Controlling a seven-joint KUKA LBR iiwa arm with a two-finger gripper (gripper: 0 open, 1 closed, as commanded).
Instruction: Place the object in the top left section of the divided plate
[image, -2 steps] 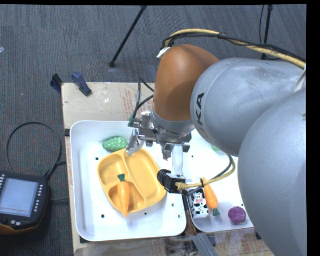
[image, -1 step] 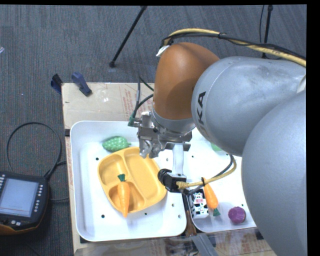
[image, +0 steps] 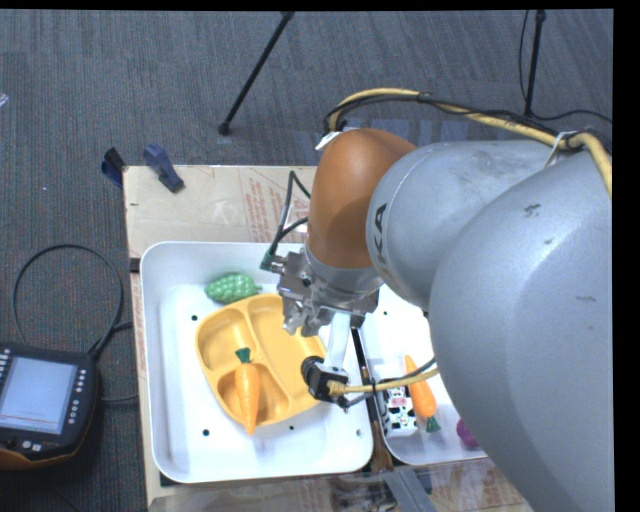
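above the yellow divided plate's (image: 225, 335) right edge in the left bin (image: 160, 380), the gripper (image: 318, 318) hangs, its opening impossible to tell; the toy carrot (image: 248, 390) lies flat in the near section, so a descent may slip off it or shove the plate.

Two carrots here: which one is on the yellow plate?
The larger carrot, in the left bin, lies in a plate section; the smaller carrot lies in the right bin.

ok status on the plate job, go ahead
Gripper low over right side of divided plate. Carrot lies in its near section, not top left. Green toy in bin, just off plate's top left rim.
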